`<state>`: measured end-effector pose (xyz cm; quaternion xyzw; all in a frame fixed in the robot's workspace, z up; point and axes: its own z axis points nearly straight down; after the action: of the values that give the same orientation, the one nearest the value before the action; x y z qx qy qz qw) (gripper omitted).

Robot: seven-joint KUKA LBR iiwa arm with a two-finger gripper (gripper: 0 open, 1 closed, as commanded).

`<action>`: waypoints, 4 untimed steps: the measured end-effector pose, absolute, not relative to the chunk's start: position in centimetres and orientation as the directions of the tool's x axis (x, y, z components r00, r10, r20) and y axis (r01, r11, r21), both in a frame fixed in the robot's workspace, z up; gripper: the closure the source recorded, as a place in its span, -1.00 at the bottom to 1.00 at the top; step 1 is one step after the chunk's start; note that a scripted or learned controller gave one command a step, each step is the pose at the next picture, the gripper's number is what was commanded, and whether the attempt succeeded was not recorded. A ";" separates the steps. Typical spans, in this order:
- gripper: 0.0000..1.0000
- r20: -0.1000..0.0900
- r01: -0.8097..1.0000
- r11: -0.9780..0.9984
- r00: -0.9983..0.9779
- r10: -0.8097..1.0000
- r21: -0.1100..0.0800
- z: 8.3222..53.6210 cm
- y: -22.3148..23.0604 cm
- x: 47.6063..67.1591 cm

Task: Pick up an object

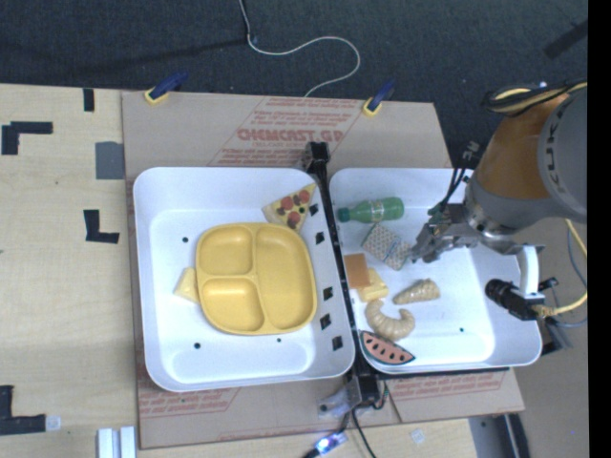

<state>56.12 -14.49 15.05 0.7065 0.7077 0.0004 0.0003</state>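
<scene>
My gripper hangs low over the right bin, just right of a grey patterned square piece. Whether it touches that piece I cannot tell. A green bottle lies on its side near the bin's back left. An orange cheese-like block sits by the left wall. A beige shell-shaped piece lies below the gripper. A curved croissant-like piece and a watermelon slice lie at the front left.
The left bin holds a yellow divided plate, a pizza slice at its back right and a yellow wedge poking out at the plate's left. The arm's grey body looms over the right bin's right side.
</scene>
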 end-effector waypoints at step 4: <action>1.00 0.001 1.000 0.006 -0.006 1.000 0.001 21.4 -6.8 64.4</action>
<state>64.44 -6.81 21.42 0.7051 0.7091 0.0006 0.0001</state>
